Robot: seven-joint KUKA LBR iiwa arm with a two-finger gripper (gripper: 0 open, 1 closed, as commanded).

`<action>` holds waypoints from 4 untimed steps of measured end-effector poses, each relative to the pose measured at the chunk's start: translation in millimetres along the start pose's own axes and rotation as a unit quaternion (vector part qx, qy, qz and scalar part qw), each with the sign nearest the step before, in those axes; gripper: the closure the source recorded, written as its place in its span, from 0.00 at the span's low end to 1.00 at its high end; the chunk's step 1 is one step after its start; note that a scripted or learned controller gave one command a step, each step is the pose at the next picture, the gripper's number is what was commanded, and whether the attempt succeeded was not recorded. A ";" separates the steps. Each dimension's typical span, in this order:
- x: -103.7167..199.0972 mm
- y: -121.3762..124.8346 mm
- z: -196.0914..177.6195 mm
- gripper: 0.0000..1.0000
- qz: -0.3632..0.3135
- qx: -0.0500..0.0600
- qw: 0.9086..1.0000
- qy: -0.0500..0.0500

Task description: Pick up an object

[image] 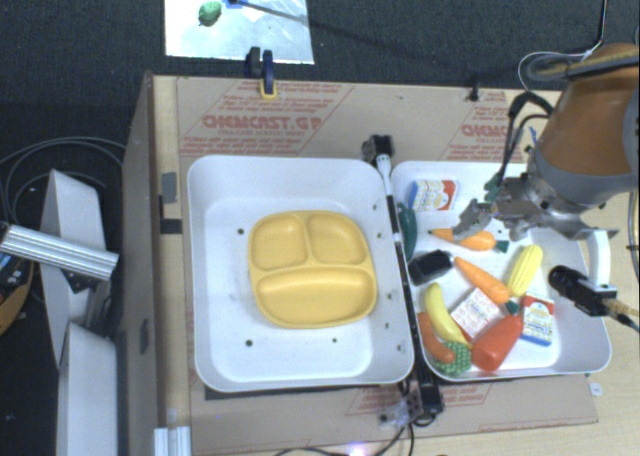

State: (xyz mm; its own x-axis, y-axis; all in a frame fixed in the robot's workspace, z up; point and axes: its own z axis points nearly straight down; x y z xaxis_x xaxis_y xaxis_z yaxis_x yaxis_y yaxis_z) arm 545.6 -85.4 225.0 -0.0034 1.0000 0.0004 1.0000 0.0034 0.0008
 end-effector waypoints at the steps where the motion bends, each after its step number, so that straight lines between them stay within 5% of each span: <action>1: -26.1 37.1 65.0 0.00 0.001 0.000 1.000 0.000; 2: -12.8 34.4 140.9 0.00 0.001 0.000 1.000 0.000; 3: -0.7 2.5 140.9 0.00 0.001 0.000 1.000 0.000; 4: -19.0 50.3 140.3 0.00 0.000 -0.001 1.000 -0.001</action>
State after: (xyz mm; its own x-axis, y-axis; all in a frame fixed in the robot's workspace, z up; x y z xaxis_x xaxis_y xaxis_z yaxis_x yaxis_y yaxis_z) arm 596.1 -104.1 84.8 -0.0027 1.0000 -0.0007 1.0000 0.0027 0.0030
